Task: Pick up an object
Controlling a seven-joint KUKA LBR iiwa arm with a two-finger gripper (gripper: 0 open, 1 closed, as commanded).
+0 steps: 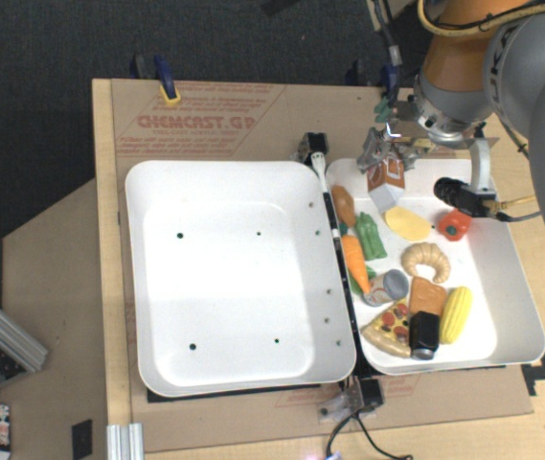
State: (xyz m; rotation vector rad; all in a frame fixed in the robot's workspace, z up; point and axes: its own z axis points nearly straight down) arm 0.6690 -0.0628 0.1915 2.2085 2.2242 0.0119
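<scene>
My gripper hangs over the far left corner of the right bin. Its fingers are shut on the top of a small brown and white carton, which hangs tilted just above the bin floor. Below it lie a yellow lemon-like piece, a red tomato, a croissant, a corn cob and a pizza slice. Along the bin's left wall lie a brown sausage, a green vegetable and a carrot.
The left bin stands beside the right one, with a narrow black divider between them. A black object, a brown toast slice and a grey disc crowd the right bin's near half. The arm's grey body covers the far right.
</scene>
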